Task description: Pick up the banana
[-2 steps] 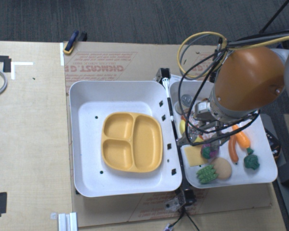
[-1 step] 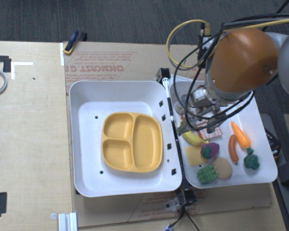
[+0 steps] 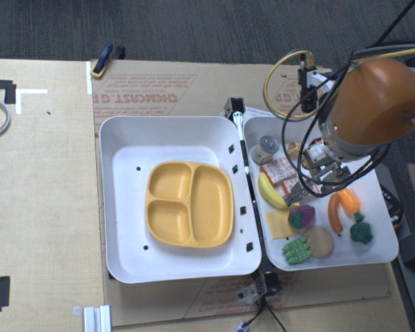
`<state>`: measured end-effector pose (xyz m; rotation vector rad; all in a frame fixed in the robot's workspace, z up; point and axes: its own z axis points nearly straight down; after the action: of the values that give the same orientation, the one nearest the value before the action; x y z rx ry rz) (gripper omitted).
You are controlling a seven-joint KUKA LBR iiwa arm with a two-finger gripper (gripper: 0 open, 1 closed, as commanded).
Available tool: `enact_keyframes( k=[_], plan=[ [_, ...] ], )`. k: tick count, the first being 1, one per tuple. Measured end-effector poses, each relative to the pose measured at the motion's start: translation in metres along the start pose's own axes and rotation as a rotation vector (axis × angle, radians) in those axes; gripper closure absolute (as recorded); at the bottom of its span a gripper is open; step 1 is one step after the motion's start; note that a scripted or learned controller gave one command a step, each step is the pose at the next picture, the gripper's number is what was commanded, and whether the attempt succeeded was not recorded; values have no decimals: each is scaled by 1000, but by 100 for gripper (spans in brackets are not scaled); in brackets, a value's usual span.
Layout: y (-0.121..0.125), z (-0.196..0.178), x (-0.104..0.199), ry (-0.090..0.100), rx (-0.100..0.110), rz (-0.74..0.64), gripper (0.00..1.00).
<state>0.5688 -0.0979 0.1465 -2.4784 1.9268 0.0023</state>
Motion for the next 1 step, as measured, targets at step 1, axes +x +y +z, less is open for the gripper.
enact_keyframes(
  k=[1],
  plan=[
    [-18, 51, 0, 2, 2, 63, 0]
  ],
)
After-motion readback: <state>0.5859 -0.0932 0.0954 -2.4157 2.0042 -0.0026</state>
